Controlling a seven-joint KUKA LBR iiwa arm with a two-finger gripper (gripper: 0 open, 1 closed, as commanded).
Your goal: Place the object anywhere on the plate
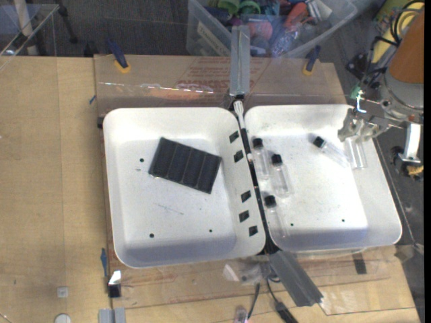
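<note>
A black ribbed rectangular plate (185, 165) lies flat in the left bin (128, 241), a little above its middle. Several clear vials with black caps lie in the right bin (377, 227). Two of them (275, 172) lie side by side near the divider, with a third cap (269, 200) just below them. Another vial (324, 146) lies alone toward the upper right. My gripper (355, 152) hangs over the right bin's upper right part, just right of that lone vial. I see nothing held in it.
A clear tub of coloured toys (269, 9) stands behind the bins. A metal rail with black clips (244, 180) runs between the two bins. Cables and the arm's base (404, 59) crowd the right edge. Bare wooden bench (47, 180) spreads to the left.
</note>
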